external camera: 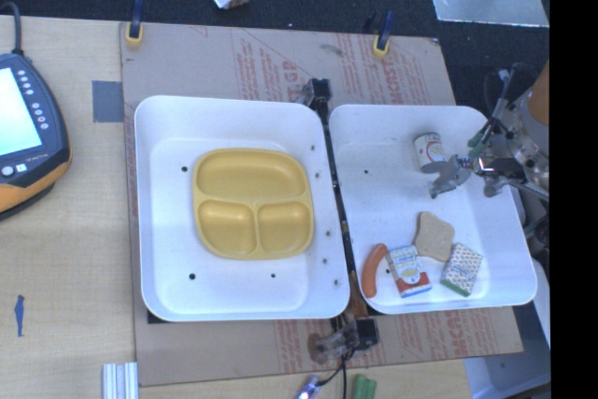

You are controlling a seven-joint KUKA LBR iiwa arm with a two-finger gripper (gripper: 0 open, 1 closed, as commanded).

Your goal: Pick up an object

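Note:
In the right bin (374,131) lie a small can (428,148), a slice of bread (434,235), a red sausage (374,269), a small carton (408,271) and a green and white box (462,269). My gripper (437,179) reaches in from the right edge and hangs just below and right of the can, above the bread. Its fingers are open with nothing between them.
The left bin (159,201) holds a yellow divided plate (252,202). A teach pendant (23,131) rests on the bench at far left. Clamps (320,92) join the bins at the back, and another (341,341) at the front.

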